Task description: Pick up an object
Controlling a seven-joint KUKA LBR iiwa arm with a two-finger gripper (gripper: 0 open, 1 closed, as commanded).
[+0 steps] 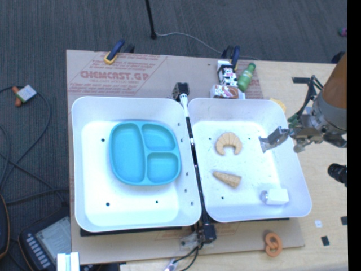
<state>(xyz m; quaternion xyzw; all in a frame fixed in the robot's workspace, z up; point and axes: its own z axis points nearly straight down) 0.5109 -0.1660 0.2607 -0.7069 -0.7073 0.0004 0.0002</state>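
From the camera view, the gripper [277,138] hovers at the right bin's [293,210] right edge; I cannot tell how its jaws stand. The croissant [228,143] lies just left, the cone [227,178] below it. Approach step, apparently: next, descend over one.

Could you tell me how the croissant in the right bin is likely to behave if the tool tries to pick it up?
The croissant looks like a moulded toy, so probably stiff and light. Its curved, rounded shape may slip from a pinch. Lying flat in the right bin, it seems unlikely to roll.
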